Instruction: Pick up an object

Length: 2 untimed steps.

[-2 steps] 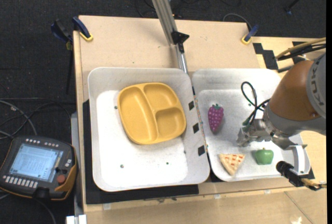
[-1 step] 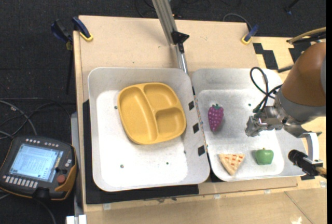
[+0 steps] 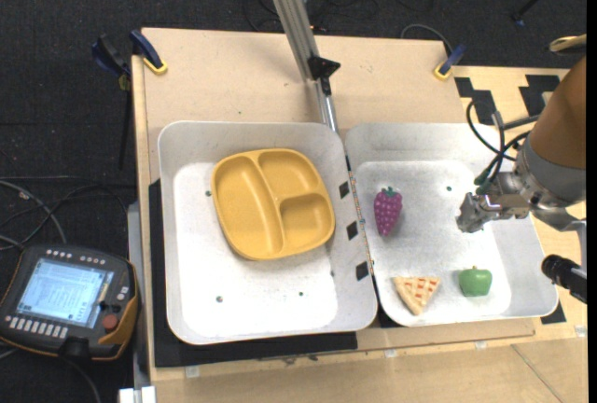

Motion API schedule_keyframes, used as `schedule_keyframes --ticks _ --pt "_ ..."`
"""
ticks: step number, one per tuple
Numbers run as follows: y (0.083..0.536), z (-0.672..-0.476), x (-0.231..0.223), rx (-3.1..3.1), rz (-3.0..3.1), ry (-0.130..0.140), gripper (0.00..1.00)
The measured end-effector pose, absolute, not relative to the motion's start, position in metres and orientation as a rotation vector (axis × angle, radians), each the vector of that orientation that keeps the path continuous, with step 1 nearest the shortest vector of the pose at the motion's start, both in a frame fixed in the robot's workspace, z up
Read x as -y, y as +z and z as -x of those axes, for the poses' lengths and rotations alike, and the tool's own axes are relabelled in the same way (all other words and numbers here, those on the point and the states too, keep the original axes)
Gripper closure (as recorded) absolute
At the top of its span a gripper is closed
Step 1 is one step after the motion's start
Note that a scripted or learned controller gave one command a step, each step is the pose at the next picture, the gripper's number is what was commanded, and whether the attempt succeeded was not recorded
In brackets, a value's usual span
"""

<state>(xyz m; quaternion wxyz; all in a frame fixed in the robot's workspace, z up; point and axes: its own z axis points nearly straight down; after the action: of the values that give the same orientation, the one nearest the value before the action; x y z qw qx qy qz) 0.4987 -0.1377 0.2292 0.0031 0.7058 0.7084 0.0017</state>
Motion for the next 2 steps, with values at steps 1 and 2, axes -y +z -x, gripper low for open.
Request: schedule_keyframes --ticks 1,2 --pt "0.255 -0.500 0.138 -2.222 -2.215 0.002 1.00" --pt "0.242 -0.501 0.090 -2.230 -2.215 0.001 1.00"
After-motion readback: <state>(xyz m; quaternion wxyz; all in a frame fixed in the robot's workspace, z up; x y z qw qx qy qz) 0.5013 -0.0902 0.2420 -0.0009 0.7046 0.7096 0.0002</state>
